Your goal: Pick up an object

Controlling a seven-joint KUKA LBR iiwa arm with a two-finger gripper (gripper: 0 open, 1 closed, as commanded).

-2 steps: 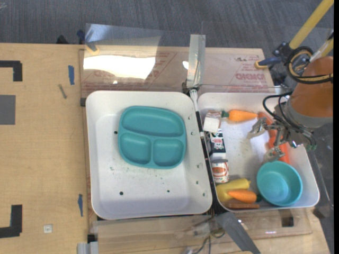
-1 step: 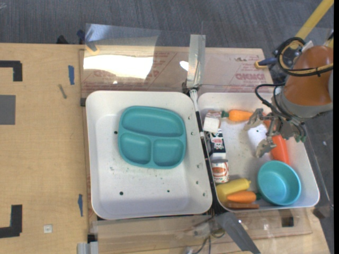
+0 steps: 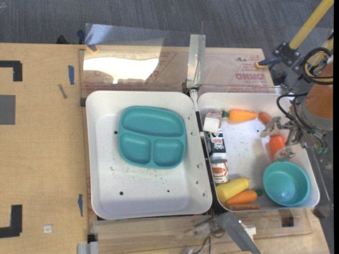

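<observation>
In the right bin (image 3: 249, 100) my gripper (image 3: 279, 138) reaches down at the right side, just above the teal bowl (image 3: 286, 182). It stands open, with one finger on each side of a red-orange object (image 3: 275, 144) that lies on the bin floor. A carrot (image 3: 242, 116) lies at the back of the bin, beside a small white item (image 3: 212, 124). A small bottle (image 3: 217, 143) and a labelled can (image 3: 219, 169) lie along the left wall. A yellow piece (image 3: 232, 187) and a second carrot (image 3: 243, 197) rest at the front.
The left bin (image 3: 100, 184) holds a teal divided plate (image 3: 152, 136). The grey arm with its orange band (image 3: 322, 100) and cables comes in over the right bin's right rim. A clear sheet (image 3: 124, 57) stands behind the left bin.
</observation>
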